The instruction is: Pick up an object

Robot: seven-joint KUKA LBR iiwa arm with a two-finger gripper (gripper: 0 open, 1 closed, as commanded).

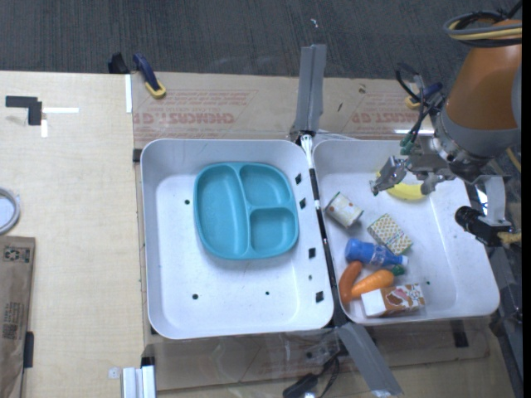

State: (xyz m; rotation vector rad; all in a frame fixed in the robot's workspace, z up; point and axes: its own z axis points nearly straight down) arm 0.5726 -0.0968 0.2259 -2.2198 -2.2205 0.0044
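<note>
My gripper (407,181) hangs over the far part of the right bin (465,288), open, with its two fingers spread apart. Just below and between them lies a yellow banana-shaped toy (408,193) on the bin floor; I cannot tell whether the fingers touch it. Further forward in the same bin are a small tin can (343,210), a tan checkered sponge (390,234), a blue bottle (373,253), an orange carrot (371,282) and a small red and white carton (400,298).
The left bin (166,247) holds a teal divided plate (246,211). A grey divider post (311,89) stands behind the seam between the bins. The arm's orange band (485,81) and cables sit over the right bin's far right corner.
</note>
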